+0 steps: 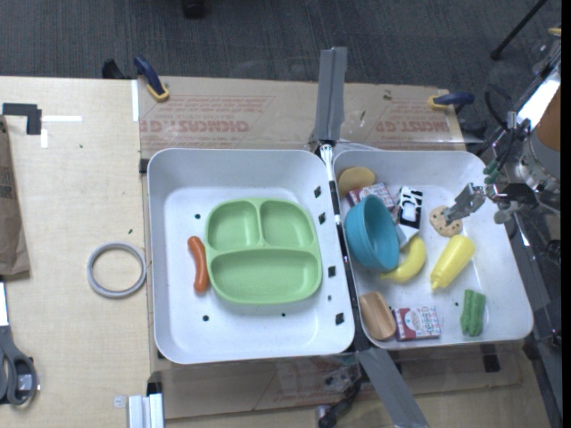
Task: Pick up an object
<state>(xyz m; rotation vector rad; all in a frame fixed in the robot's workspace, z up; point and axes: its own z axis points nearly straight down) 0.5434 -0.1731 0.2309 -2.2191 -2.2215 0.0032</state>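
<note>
My pincer (464, 203) hangs over the right bin (500, 328), near its far right side, with the metal fingers slanting down toward the left; I cannot tell whether they are apart or together, and nothing sits between them that I can see. Just beside the tips, to the left and a little lower, lies a round cookie (442, 221). Below that a yellow corn (451, 261) lies at a slant, and near the front right corner a green pickle (473, 313) stands lengthwise. Left of the cookie is a black-and-white card (409, 206), and next to it a red-and-white packet (379, 194) partly under a blue bowl (370, 233) tipped on its side. A banana (408, 259) curves against the bowl's lower right edge. At the back, by the bin's left wall, is a yellow bun (357, 178). Along the front lie a brown bread roll (376, 316) and, touching it on the right, a small red box (417, 323). The left bin (169, 319) bears a green divided plate (264, 251), with an orange sausage (199, 263) just beside its left rim. Well apart on the bench (62, 328) to the left lies a grey ring (117, 269), and scissors (15, 374) near the front left edge.
</note>
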